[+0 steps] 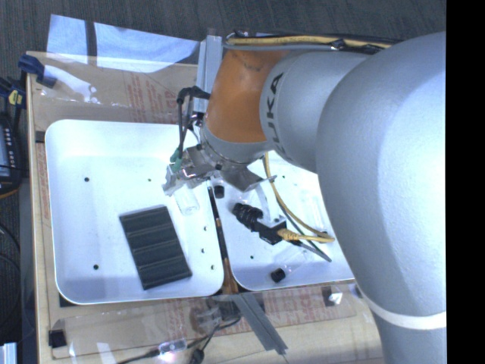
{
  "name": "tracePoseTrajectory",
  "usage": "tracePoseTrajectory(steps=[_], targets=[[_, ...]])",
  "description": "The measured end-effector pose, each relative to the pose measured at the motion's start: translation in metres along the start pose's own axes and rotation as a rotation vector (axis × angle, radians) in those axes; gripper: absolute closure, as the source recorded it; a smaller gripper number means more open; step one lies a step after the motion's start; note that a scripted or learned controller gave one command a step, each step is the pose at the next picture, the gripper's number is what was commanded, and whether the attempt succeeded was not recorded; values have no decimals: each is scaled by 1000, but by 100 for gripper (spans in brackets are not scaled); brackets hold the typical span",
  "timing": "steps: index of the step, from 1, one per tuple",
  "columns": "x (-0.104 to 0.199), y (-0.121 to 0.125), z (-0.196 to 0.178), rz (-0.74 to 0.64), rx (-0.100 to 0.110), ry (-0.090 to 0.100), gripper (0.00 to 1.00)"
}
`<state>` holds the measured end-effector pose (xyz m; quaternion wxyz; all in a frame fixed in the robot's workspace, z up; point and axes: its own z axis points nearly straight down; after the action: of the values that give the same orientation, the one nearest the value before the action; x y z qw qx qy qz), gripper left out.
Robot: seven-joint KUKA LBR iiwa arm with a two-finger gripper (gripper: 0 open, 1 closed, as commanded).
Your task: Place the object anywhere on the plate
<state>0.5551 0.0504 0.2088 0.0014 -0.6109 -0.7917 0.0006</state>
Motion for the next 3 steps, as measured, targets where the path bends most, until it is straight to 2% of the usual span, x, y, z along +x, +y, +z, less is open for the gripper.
tracePoseTrajectory(steps=[1, 2, 3], targets=[[83, -61, 0, 123, 3, -1, 100], [175, -37, 119, 322, 3, -2, 100], [117, -51, 82, 30, 4, 0, 100]])
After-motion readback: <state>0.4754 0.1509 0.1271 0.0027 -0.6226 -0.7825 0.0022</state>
